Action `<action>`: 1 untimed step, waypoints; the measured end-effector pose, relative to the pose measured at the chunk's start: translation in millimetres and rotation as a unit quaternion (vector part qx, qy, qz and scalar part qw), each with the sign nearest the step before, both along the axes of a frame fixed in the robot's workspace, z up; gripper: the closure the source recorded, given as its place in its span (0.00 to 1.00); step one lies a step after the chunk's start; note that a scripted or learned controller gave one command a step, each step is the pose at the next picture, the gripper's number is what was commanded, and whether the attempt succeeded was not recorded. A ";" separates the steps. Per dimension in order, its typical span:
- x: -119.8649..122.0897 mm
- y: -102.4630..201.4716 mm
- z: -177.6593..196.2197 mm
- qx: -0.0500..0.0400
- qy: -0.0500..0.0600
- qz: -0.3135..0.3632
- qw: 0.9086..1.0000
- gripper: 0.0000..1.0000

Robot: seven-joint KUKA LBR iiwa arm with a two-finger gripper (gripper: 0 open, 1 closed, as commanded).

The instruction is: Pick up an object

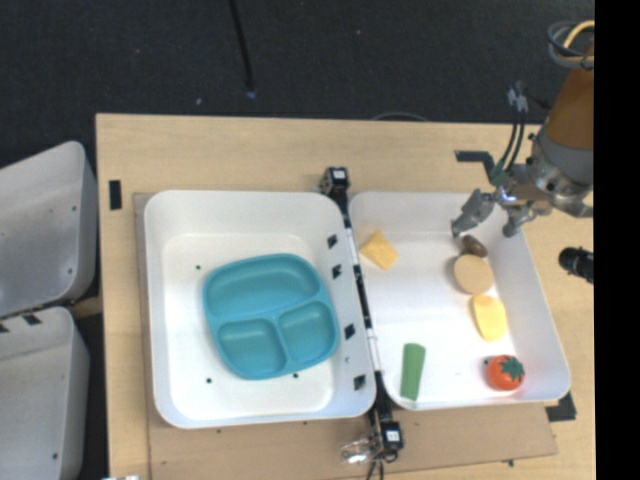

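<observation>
The gripper (487, 213) is seen spread open, grasping nothing, over the right bin (430, 218), just above a small brown piece (473, 245) and tan disc (473, 273). Nearby lie a yellow block (489, 317), tomato (504, 371), green stick (412, 370) and cheese wedge (378, 251) (a blue tray (270, 314) occupies the left bin (170, 218)).

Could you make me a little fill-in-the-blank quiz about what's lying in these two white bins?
1. The teal divided tray lies in the ____ bin.
2. The tray has ____ compartments.
3. The toy tomato sits in the right bin's near ____ corner.
4. The green block lies to the ____ of the tomato.

Missing words: left; three; right; left
</observation>
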State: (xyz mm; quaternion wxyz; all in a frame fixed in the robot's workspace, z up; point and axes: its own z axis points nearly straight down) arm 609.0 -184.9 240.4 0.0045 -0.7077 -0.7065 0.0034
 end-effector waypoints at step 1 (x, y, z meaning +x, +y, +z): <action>2.1 0.5 5.8 -0.001 -0.005 0.001 1.000 0.00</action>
